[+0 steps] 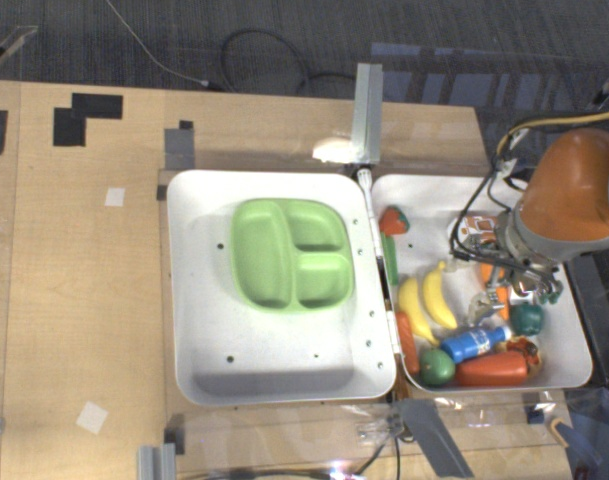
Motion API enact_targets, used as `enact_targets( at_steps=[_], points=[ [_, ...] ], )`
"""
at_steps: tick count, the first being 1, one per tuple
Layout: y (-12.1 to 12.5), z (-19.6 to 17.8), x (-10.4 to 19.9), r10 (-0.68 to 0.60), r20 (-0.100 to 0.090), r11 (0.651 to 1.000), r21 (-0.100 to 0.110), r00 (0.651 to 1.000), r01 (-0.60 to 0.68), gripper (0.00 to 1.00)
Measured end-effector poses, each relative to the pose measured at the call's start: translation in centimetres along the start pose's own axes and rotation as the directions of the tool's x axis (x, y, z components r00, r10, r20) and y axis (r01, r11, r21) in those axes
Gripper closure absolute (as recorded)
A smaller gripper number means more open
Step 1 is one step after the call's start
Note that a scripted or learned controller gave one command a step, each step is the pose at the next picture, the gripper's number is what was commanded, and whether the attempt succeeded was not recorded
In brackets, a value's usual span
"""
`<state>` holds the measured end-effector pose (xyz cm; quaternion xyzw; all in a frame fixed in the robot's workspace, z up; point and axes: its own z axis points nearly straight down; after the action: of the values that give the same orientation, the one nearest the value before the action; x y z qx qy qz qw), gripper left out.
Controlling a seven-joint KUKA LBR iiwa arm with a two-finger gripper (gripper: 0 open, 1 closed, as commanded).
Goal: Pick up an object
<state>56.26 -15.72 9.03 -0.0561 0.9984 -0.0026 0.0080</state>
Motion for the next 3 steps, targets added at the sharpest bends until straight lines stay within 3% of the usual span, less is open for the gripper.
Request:
enact_targets(
  at_steps=[2, 3],
  points=[
    [1.1, -0.1, 1.2, -0.028, 0.004, 1.0, 0.0, 1.0, 0.028, 0.0],
    [-1.7, 0.2, -4.1, -0.175, -0.001, 0.985, -0.003, 0.985, 0.175, 0.0]
  ],
)
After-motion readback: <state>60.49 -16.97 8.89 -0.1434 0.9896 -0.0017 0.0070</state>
